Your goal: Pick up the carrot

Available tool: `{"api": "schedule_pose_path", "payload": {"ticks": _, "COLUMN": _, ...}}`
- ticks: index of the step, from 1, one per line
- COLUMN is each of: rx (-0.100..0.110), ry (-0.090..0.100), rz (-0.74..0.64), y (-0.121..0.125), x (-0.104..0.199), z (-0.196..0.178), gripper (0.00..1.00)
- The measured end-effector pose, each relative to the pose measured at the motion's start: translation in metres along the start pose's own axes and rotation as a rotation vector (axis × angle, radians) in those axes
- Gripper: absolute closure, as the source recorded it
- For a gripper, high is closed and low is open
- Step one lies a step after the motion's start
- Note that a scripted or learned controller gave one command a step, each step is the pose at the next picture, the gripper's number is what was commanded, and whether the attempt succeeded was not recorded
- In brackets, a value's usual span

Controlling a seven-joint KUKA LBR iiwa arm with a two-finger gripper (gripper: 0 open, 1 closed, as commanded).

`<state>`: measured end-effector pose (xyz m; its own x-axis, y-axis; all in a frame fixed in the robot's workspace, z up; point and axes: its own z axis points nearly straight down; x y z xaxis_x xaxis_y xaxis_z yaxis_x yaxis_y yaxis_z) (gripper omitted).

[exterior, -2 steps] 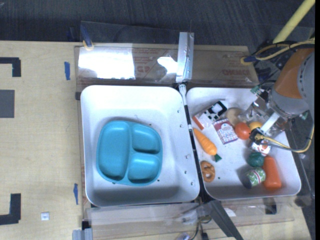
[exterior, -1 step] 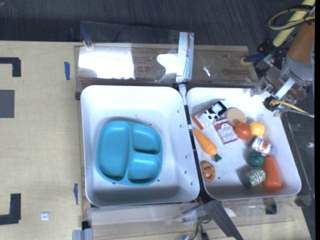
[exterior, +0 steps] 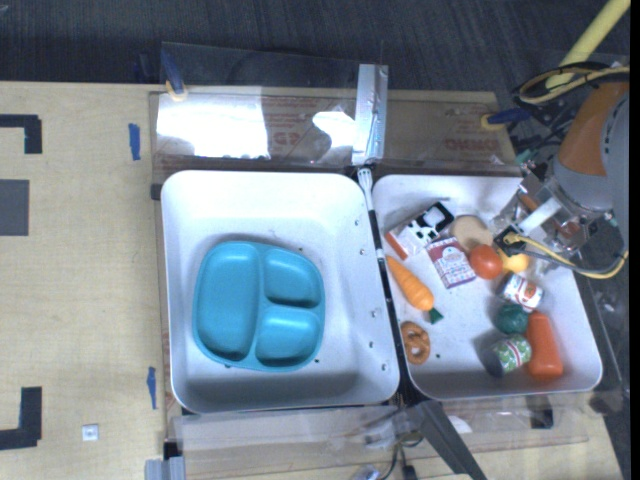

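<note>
The carrot (exterior: 411, 282) is orange with a small green stem end. It lies at a slant near the left wall of the right bin (exterior: 585, 368), with its stem end pointing to the lower right. The gripper (exterior: 527, 216) hangs over the bin's upper right part, well to the right of the carrot and apart from it. Nothing shows between it and the carrot except other items.
A pretzel (exterior: 415, 340) lies just below the carrot, and a red and white carton (exterior: 450, 263) and a small white box (exterior: 410, 238) lie close by. A tomato (exterior: 486, 261), cans and an orange bottle (exterior: 545, 346) crowd the right side. A blue divided plate (exterior: 260, 303) fills the left bin.
</note>
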<state>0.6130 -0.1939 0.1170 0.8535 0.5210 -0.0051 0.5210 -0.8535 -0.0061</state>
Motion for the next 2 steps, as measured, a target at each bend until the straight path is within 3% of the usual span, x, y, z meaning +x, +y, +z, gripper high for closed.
{"api": "schedule_pose_path", "payload": {"ticks": 1, "rx": -0.007, "ry": 0.009, "rz": 0.342, "y": 0.0239, "x": 0.0365, "z": -0.0866, "gripper": 0.00}}
{"api": "schedule_pose_path", "payload": {"ticks": 2, "rx": -0.007, "ry": 0.006, "rz": 0.337, "y": 0.0224, "x": 0.0375, "z": -0.0949, "gripper": 1.00}}
